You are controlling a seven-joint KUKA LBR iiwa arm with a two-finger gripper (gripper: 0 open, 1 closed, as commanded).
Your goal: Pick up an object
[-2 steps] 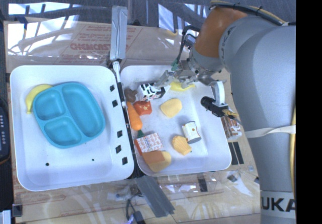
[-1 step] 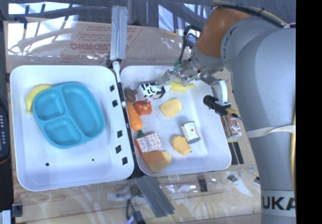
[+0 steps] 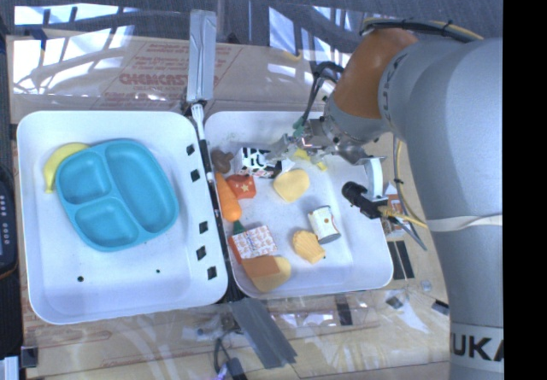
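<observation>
The divided plate (image 3: 120, 192) lies in the left bin (image 3: 51, 284); the toy foods cluster in the right bin (image 3: 363, 259).

Yellow pc (image 3: 291, 185), orange carrot (image 3: 228, 199), small carton (image 3: 324, 224) in rt bin (image 3: 376, 271).

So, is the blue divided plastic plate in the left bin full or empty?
Empty: the blue divided plastic plate shows three bare compartments.

A robotics lab: a grey KUKA arm (image 3: 444, 139) reaches over a bench (image 3: 154, 71) with two white bins (image 3: 51, 284) of toy food, cables trailing beside them.
</observation>
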